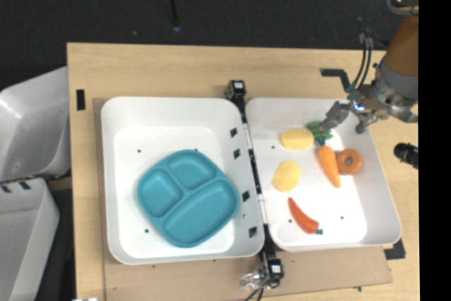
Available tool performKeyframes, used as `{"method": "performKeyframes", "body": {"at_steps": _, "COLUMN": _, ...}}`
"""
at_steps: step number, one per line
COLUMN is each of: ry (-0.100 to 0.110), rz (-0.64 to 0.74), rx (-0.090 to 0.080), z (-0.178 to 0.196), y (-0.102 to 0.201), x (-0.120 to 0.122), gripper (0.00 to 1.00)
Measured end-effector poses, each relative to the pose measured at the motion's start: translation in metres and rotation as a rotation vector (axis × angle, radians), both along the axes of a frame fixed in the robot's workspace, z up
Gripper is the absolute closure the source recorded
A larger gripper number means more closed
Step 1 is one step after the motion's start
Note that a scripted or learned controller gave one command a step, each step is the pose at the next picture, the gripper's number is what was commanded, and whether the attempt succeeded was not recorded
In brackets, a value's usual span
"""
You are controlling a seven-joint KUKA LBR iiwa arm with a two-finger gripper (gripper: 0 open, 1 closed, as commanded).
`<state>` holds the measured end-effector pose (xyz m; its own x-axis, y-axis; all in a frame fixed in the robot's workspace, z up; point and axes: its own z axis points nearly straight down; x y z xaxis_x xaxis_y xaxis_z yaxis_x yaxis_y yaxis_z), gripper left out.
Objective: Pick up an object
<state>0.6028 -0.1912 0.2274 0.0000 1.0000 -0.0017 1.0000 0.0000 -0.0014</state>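
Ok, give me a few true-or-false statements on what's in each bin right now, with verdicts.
1. The blue divided plate lies in the left bin. True.
2. The carrot lies in the left bin. False: it is in the right bin, beside the orange ring.
3. The red chili lies nearer the camera view's bottom edge than the carrot. True.
4. The gripper hangs over the plate. False: it is over the right bin's far part, near the yellow corn piece.
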Motion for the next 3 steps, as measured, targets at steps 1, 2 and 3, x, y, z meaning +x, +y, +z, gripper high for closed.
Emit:
{"method": "performKeyframes", "body": {"at_steps": 1, "ry": 0.001, "rz": -0.001, "rx": 0.000, "z": -0.043, "y": -0.006, "x": 0.001, "gripper": 0.00}}
{"method": "performKeyframes", "body": {"at_steps": 2, "ry": 0.001, "rz": -0.002, "rx": 0.000, "z": -0.087, "y": -0.008, "x": -0.005, "gripper": 0.00}}
{"method": "performKeyframes", "body": {"at_steps": 3, "ry": -0.006, "rz": -0.002, "rx": -0.002, "z": -0.073, "y": -0.009, "x": -0.003, "gripper": 1.00}}
